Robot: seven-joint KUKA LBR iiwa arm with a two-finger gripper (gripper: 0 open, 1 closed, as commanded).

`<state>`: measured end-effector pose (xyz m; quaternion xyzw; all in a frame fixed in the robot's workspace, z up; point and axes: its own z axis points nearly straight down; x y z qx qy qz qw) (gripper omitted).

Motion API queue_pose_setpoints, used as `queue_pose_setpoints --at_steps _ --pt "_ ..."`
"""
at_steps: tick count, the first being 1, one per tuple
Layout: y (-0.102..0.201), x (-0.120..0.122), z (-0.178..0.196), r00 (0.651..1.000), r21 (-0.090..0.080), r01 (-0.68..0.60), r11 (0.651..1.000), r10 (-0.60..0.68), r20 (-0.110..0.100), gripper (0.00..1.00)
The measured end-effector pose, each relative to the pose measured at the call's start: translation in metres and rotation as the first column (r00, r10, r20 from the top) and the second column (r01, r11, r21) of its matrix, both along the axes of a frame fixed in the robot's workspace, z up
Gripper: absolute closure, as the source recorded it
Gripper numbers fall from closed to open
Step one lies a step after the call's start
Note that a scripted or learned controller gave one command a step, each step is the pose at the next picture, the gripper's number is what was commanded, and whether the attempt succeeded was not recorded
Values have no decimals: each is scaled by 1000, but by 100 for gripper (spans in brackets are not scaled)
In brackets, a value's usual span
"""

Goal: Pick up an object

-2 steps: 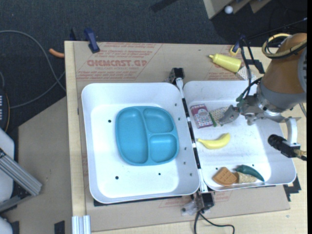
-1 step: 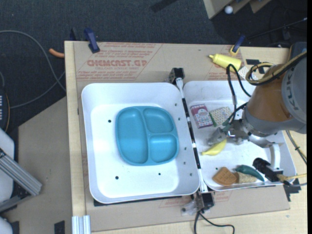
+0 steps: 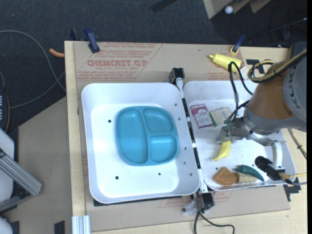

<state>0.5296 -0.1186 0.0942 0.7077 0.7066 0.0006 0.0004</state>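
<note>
One gripper (image 3: pixel 228 136) down at top end of banana (image 3: pixel 223 149), right bin (image 3: pixel 207 89); grip state unclear, can't tell. Blue tray (image 3: pixel 146 134) well left of banana.

Red print reading "CHEMCAST GP" runs across the tabletop (image 3: pixel 117 62), just beyond the far rim of the left bin (image 3: pixel 92 145). Smaller red lines sit above and below that name, too fine to read. More red print beside the right bin (image 3: pixel 204 89) is illegible.
</note>
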Motion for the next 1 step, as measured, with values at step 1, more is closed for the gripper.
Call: queue_pose_setpoints --at_steps 1 --pt "52 46 106 1000 0 -3 1000 3 1 100"
